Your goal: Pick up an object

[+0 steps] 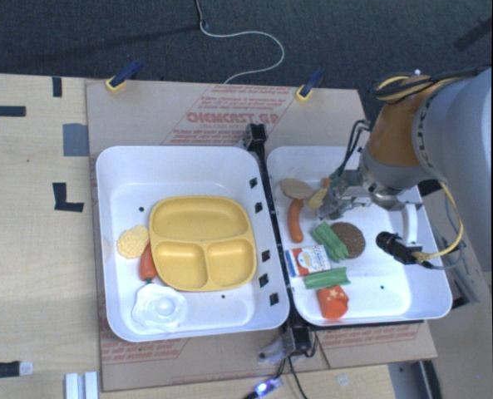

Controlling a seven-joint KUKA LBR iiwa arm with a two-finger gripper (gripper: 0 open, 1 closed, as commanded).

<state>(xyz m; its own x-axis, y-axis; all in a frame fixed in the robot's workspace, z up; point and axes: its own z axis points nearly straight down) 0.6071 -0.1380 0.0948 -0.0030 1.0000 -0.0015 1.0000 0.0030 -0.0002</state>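
My gripper [333, 204] is lowered into the right bin [412, 302], at its upper left part. Just below it lie a green ribbed piece [329, 241] and a brown round patty [353, 239]. To its left are an orange-red sausage [295, 220] and a tan flat piece [295, 189], with a small yellow bit [319, 196] right beside the gripper. Further toward the front sit a small white and red carton [310, 261], a green bean pod [325, 278] and a red pepper [333, 301]. I see nothing clearly held.
The left bin [117, 169] holds a yellow divided plate [203, 242], a round yellow waffle [132, 242], an orange carrot [147, 263] and a white fried egg [159, 307]. A black connector with a cable [393, 246] hangs from the arm over the right bin.
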